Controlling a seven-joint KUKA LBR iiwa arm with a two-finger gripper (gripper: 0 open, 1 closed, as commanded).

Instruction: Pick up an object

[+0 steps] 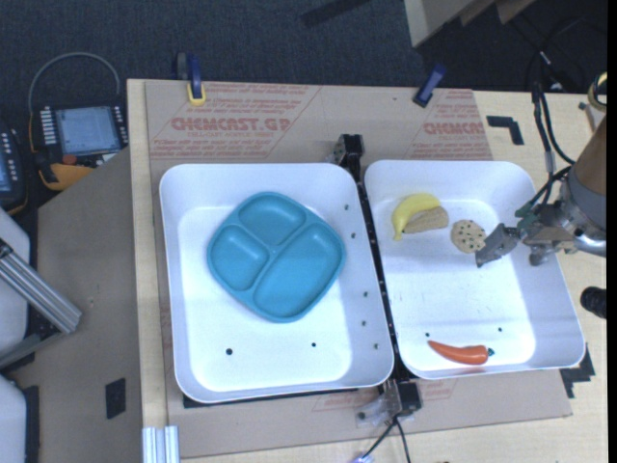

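Note:
In the right bin (549,345) lie a yellow banana piece (416,213), a round speckled cookie (468,235) and a red chili pepper (459,352) near the front wall. My gripper (512,253) hangs over the right half of this bin, just right of the cookie. It is open, with nothing between its fingers. Its left finger (495,245) points down toward the cookie's right edge, close to it but apart from it. The pepper lies well in front of the gripper.
The left bin (183,287) holds a blue divided plate (277,256), tilted in the middle. A black clamp (349,149) sits at the back where the bins meet. Cables (549,114) hang at the far right beside the arm.

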